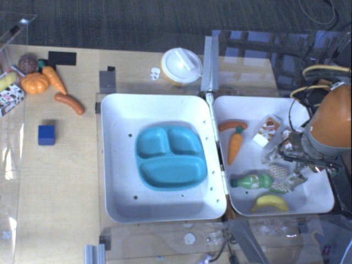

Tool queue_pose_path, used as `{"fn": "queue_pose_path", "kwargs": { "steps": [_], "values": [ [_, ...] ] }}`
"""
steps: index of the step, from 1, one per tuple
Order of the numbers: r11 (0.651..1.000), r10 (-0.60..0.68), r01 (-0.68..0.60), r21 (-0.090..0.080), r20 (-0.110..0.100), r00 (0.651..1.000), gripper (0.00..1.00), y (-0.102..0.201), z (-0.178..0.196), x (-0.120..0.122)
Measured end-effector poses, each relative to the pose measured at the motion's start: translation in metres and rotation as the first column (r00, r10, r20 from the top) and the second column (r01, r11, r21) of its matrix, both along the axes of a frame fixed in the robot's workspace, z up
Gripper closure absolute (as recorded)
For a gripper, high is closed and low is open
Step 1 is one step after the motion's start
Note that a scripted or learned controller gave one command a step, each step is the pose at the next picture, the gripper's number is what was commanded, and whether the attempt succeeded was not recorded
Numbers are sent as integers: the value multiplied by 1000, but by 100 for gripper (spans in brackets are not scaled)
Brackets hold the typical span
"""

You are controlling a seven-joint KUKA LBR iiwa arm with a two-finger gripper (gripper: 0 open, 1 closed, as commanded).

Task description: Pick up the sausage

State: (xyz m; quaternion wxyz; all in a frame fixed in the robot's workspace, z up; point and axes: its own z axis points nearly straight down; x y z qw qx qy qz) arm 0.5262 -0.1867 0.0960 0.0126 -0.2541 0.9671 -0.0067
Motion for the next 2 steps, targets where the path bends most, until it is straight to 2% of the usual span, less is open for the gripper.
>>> {"fn": "queue_pose_path", "kwargs": {
  "steps": [1, 2],
  "values": [
    [1000, -1, 1, -1, 14, 1000, 100, 1, 14, 5],
    [999, 47, -47, 8, -19, 999, 100, 109, 106, 15]
  ]
}}
